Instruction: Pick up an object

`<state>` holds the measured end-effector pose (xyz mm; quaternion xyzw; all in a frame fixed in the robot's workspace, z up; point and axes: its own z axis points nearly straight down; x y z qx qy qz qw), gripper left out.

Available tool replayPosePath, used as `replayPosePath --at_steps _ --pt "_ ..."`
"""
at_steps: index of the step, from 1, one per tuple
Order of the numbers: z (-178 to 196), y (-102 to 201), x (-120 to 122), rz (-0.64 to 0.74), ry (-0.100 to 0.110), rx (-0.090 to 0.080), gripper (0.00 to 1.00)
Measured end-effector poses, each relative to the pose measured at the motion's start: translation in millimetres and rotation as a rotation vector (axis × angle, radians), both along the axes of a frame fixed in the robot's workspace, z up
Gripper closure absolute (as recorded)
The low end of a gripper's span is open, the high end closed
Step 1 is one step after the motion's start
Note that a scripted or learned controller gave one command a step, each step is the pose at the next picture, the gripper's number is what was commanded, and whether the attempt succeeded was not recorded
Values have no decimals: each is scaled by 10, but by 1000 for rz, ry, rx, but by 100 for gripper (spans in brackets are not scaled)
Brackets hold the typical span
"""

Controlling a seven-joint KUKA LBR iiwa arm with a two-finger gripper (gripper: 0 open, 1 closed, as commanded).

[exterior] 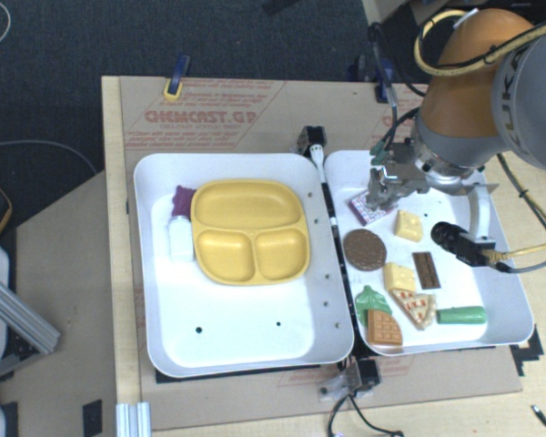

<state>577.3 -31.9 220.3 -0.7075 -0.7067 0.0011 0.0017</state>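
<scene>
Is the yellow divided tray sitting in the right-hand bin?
No, the yellow divided tray lies in the left bin, while the right bin holds the small food pieces.

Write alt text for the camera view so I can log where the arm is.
The gripper is low in the right bin, over a small purple-and-white packet at its far left end, with toy foods nearer the camera. The left bin holds a yellow divided tray.

Hand (379, 192) low in right bin (505, 321), over a purple-white card (364, 209). Nearby: brown cookie (365, 249), cheese wedges (408, 225), chocolate bar (426, 269), waffle (384, 328), green cylinder (460, 315). Left bin (246, 335): yellow divided tray (250, 229), white bottle (180, 238).
</scene>
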Motion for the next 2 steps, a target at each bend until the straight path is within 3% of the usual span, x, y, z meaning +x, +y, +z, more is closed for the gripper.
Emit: replayPosePath --at_steps 1,2 --pt "147 6 140 2 -8 -1 100" --pt "143 -8 80 1 -2 -1 100"
